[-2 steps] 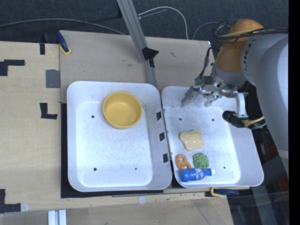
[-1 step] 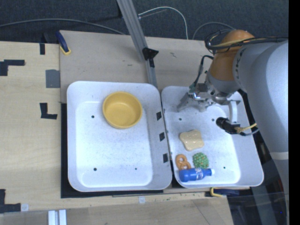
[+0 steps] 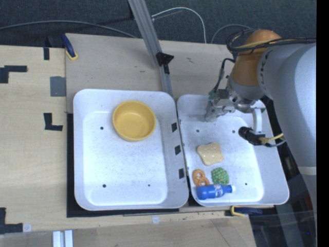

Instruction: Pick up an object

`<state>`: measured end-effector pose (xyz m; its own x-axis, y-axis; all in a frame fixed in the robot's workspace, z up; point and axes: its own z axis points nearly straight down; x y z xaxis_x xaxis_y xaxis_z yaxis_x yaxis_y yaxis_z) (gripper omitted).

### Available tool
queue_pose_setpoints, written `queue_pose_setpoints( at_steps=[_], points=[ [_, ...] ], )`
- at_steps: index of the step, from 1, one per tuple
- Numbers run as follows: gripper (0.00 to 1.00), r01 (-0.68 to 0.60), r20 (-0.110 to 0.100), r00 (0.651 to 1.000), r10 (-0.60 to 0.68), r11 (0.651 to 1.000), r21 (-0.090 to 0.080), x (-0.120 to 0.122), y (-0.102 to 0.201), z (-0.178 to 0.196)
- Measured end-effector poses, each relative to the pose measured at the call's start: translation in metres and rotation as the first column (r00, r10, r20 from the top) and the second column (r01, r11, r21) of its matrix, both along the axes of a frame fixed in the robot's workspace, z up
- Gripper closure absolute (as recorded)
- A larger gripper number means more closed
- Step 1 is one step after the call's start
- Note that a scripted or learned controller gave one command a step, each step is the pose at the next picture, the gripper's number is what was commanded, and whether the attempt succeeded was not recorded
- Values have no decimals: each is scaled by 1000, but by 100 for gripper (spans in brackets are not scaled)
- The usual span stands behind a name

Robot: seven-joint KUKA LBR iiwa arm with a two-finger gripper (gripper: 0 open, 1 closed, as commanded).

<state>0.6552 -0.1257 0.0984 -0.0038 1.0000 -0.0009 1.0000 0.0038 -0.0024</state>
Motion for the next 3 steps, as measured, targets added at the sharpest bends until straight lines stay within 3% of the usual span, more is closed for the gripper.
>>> queue_pose_setpoints(
  at_steps=[3],
  points=[
    [100,2,8,1000,-2,1000,0,8,13,157]
  ],
)
